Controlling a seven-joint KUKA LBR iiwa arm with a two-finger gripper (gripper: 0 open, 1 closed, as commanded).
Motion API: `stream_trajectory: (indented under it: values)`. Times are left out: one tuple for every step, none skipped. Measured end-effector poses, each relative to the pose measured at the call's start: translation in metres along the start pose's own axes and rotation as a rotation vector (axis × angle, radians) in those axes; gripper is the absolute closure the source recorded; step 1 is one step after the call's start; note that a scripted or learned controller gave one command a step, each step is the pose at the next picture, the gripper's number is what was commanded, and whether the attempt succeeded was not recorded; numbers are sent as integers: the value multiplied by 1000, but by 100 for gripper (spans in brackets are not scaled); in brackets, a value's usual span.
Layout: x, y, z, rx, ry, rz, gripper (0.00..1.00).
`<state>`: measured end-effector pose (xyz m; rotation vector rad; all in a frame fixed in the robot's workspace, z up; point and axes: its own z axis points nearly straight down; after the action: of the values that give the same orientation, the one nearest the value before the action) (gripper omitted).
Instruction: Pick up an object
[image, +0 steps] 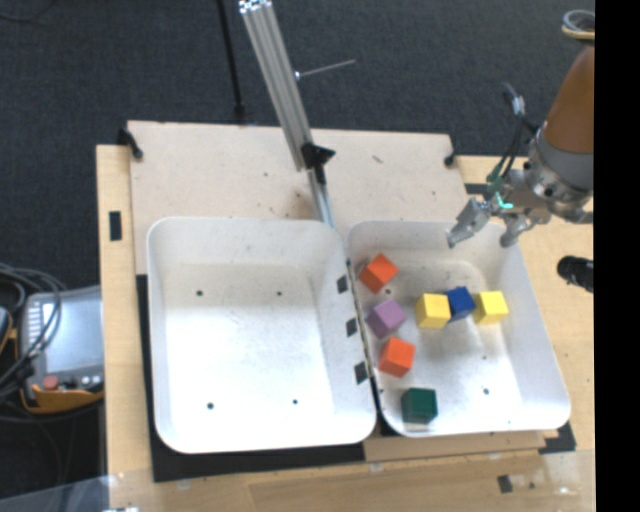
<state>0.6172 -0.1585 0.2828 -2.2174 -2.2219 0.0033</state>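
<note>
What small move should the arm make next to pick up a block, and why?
Probably lower the gripper toward the yellow block just below it. The open gripper sits above the right bin's back rim holding nothing, and that block is nearest, though it sits close beside the blue block.

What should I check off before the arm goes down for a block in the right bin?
1. Gripper open with nothing between its fingers: ok.
2. Gripper above the right bin: ok, over its far right corner.
3. Gripper lined up over a block: not ok, it sits beyond the yellow block.
4. Target free-standing: not ok for the blue block, wedged between two yellow ones; ok for the green block.
5. Orange block clear of the bin wall: cannot tell.
</note>
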Motion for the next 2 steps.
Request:
stream_trajectory:
  values:
    - [0,1,-3,-4,-2,-1,0]
    - [4,5,42,0,-2,-3,0]
